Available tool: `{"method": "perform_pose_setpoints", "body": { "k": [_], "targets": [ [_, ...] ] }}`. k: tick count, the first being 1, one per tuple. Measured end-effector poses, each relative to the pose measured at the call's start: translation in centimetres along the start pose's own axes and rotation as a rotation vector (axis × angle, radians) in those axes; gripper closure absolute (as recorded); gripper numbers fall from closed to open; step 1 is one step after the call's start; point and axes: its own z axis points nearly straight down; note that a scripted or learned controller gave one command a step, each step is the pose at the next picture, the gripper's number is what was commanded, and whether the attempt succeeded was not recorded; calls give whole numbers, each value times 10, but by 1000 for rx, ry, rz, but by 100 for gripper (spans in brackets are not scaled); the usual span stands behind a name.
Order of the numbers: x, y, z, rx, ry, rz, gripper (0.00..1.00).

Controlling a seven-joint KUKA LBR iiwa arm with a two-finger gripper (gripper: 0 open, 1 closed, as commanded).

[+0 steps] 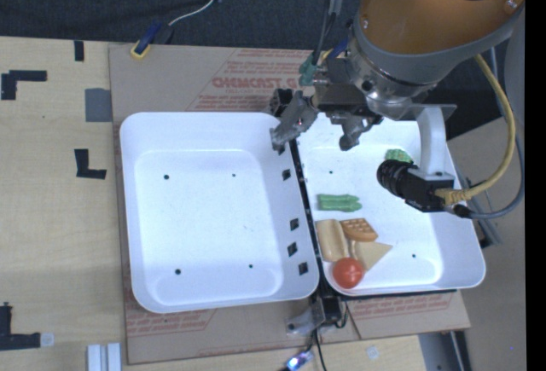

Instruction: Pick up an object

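Gripper (317, 136): fingers spread apart, nothing between them, poised over the far end of the divide between the bins. Right bin (444, 271): green toy (339, 203), waffle piece (360, 230) and red tomato (347, 273) clustered by its near-left corner, within reach. Left bin (205, 207): receiving side.

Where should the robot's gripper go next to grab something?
Probably toward the near end of the right bin and down: the gripper hangs open with nothing in it above the bins' far end, while the green toy and red ball lie nearer the camera.
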Motion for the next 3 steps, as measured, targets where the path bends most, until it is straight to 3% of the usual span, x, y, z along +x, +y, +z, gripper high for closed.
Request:
{"method": "perform_pose_setpoints", "body": {
  "k": [1,2,3],
  "targets": [
    [61,27,23,-1,1,-6,0],
    [2,-1,19,-2,1,2,0],
    [56,49,85,-1,1,-4,0]
  ]
}}
